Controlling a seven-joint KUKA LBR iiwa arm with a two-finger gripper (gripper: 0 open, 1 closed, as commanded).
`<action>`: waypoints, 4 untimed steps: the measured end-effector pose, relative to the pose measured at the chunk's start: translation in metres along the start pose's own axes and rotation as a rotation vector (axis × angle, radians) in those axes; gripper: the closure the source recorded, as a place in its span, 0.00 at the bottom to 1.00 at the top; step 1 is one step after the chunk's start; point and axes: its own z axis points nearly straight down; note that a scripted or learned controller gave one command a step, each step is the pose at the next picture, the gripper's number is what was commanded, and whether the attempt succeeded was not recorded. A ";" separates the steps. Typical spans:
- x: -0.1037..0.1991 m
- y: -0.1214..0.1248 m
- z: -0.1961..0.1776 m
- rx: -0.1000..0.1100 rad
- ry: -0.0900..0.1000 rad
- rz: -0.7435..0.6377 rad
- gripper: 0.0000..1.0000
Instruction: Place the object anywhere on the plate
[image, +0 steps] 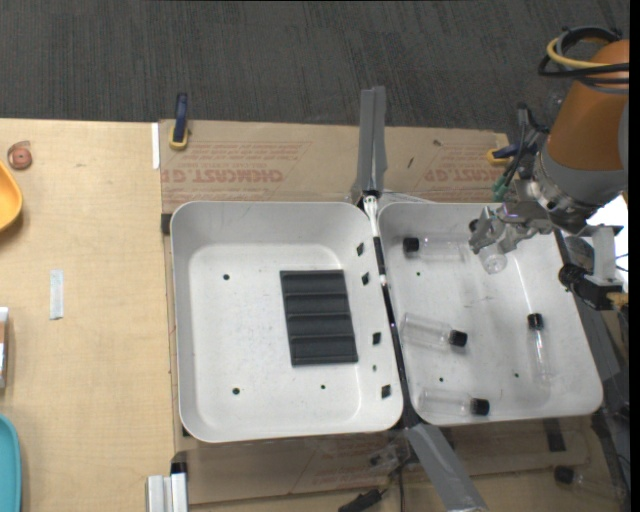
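Observation:
A black ribbed plate lies flat in the middle of the left white bin. My gripper hangs over the far part of the right bin, well to the right of the plate. It is shut on a clear vial, whose rounded end pokes out below the fingers. Several more clear vials with black caps lie in the right bin: one at the far left, one in the middle, one at the near edge and one on the right.
A grey divider bar runs between the two bins, with black clips along the left bin's right rim. Cardboard lies under both bins. An orange dish and small items sit on the wooden bench at far left.

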 end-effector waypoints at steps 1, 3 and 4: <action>0.062 0.010 0.034 0.002 0.000 0.081 1.00; 0.208 0.024 0.032 0.002 -0.002 0.378 1.00; 0.237 -0.005 -0.001 0.002 -0.001 0.104 1.00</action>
